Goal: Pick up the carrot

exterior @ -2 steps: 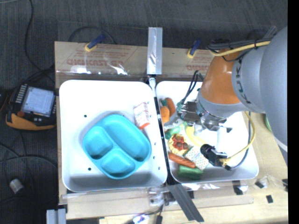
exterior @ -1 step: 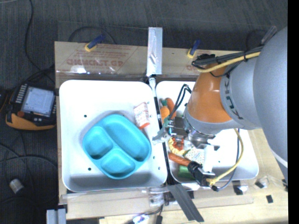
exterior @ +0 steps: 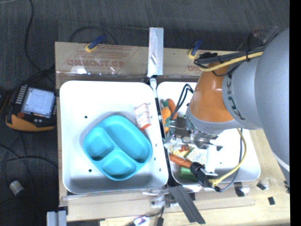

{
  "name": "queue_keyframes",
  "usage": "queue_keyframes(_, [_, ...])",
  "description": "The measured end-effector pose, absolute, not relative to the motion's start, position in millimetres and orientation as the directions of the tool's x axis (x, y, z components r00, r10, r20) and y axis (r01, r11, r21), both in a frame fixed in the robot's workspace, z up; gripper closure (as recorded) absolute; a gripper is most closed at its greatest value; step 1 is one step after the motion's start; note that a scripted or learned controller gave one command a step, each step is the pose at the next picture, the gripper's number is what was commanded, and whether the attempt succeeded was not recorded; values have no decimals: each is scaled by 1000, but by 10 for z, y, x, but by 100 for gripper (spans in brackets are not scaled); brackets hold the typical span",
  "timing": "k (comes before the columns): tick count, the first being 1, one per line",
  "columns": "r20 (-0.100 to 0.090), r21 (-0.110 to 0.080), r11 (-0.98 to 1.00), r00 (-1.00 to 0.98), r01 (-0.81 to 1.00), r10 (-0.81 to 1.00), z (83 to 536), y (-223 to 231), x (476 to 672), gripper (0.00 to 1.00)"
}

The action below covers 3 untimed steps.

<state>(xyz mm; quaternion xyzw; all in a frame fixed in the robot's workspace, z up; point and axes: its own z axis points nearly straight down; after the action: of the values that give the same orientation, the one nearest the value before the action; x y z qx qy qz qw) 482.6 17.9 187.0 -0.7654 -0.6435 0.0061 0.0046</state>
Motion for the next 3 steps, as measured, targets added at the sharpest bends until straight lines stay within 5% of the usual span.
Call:
queue_keyframes(1, [-7, -1, -548, 548, 837, 837, 2539, -164, 4844, 100])
queue_keyframes(2, [-9, 1, -877, 877, 480, 480, 2554, -378, 5317, 100])
queue_keyframes(3, [-7, 3, -979, 979, 204, 204, 3151, -614, 5665, 100])
